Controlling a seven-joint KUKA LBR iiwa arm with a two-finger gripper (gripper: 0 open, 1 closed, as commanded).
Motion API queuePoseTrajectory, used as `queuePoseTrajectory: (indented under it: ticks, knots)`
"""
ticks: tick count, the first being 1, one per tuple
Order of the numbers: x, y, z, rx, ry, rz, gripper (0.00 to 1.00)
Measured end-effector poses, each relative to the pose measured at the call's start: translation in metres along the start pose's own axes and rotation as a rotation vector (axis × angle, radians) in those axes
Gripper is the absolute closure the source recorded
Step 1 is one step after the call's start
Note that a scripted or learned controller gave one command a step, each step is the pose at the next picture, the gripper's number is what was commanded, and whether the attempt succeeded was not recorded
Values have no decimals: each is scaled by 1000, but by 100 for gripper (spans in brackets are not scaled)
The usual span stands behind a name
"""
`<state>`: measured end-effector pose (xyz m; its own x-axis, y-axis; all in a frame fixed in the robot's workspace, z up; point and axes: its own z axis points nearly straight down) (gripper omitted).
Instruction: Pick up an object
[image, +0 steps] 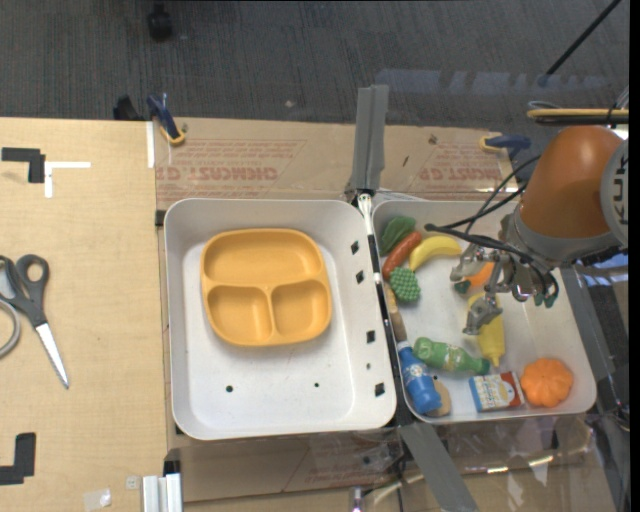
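Two shallow white bins are set side by side on a wooden bench (80, 300) above dark carpet; the left bin (180, 390) carries a glossy orange divided plate (267, 285). In the right bin (585, 385), the gripper (483, 318) hangs over a yellow object (493, 345) near the middle, whose axis cannot be made out. Whether the gripper is released or clenched cannot be told.
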<state>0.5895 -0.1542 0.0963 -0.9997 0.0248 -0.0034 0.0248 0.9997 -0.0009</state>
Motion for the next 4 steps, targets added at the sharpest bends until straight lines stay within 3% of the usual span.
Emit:
queuePoseTrajectory:
  ticks: [1, 2, 3, 4]
  knots:
    - [72, -22, -8, 5, -47, 109, 0]
    - [27, 22, 3, -1, -2, 209, 0]
    - [-56, 41, 2, 3, 23, 332, 0]
    - [-16, 13, 3, 0, 1, 386, 0]
